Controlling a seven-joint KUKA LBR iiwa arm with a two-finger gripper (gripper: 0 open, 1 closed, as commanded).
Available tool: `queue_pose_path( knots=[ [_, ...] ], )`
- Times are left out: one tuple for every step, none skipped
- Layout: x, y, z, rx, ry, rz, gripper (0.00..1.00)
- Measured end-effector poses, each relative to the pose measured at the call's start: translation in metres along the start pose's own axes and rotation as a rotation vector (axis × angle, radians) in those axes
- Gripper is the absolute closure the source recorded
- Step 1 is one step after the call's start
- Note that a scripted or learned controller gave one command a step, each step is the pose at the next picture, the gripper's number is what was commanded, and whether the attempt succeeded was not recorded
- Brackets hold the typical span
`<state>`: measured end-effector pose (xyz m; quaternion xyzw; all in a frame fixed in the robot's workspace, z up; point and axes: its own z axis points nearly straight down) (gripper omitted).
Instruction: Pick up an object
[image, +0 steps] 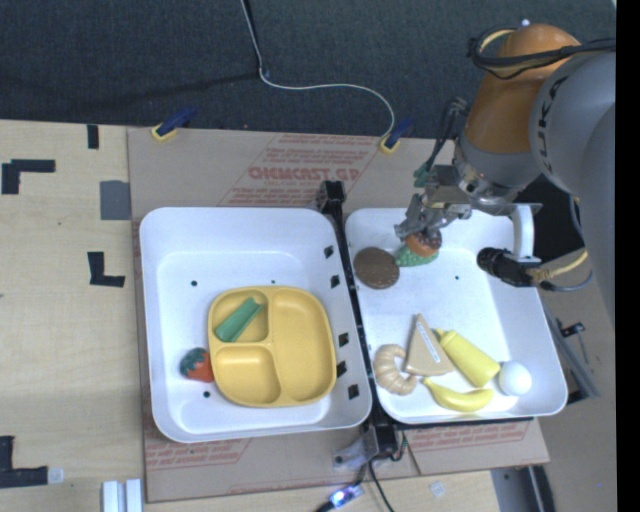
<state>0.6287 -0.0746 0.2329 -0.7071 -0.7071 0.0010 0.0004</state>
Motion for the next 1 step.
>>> queue_pose_path(
  knots=[
    [-0.0035,0.0023,-0.0008,-0.001,-0.001,0.0,1.0]
  ],
)
